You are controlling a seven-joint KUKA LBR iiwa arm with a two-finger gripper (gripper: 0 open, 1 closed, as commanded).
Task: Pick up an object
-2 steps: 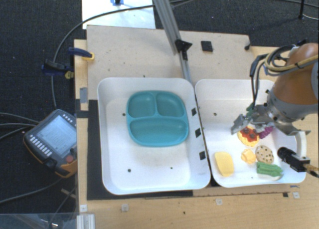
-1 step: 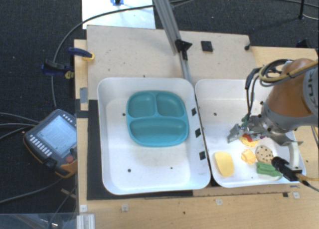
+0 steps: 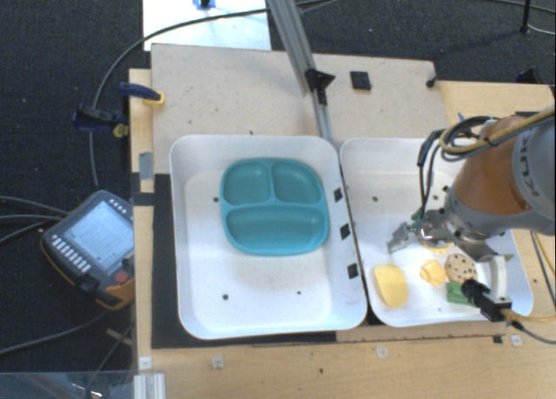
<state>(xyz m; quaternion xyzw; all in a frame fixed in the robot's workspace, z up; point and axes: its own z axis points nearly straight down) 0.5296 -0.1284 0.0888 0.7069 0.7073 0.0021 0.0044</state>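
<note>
Two shallow white plastic bins are seen side by side on the bench. The left bin (image 3: 195,293) carries a teal divided plastic plate (image 3: 274,206), lying flat toward its far half with three compartments facing up. The right bin (image 3: 382,180) is occupied along its right side by the grey arm with the orange band (image 3: 495,176), which is bent down over the bin's near right part.

The two-finger gripper (image 3: 415,234) is seen low over the bin floor, its metal tip pointing toward the view's left; whether its fingers are spread or closed cannot be told, and nothing is seen held.

The loose objects are gathered at the near edge of the right bin. A pale yellow soft block (image 3: 391,285) lies nearest the divider, its long axis running roughly from far to near. A smaller yellow lump (image 3: 432,272) lies just beside it to the right, then a round tan perforated disc (image 3: 458,266) and a small green piece (image 3: 457,294), partly hidden by the arm's fittings.

The yellow block is judged the likeliest target: it lies near the gripper, toward the bin's near edge and slightly left of the tip, so a short move nearward with the fingers set across the block's narrow width is called for.
</note>
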